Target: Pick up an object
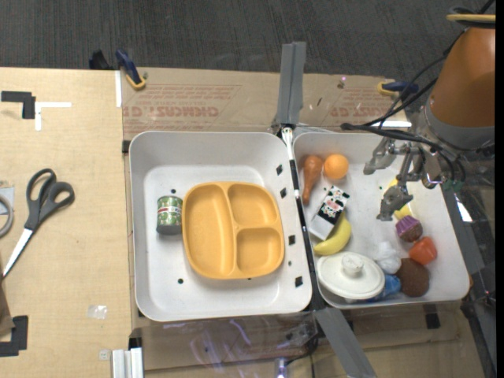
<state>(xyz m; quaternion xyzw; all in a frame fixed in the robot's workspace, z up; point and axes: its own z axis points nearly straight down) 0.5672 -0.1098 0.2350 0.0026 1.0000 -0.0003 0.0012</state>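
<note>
My gripper hangs over the right bin, low on its right side, under the orange-banded wrist. Just beneath it a small yellow piece lies beside a purple fruit. Further along the bin's right side sit a red-orange piece, a brown ball and a white crumpled item. To the gripper's left are an orange, a carrot, a black-and-white carton, a banana and a white lidded bowl.
The left bin holds a yellow divided plate and a green can. Scissors lie on the wooden bench at the far left. A grey divider rises between the bins at the back.
</note>
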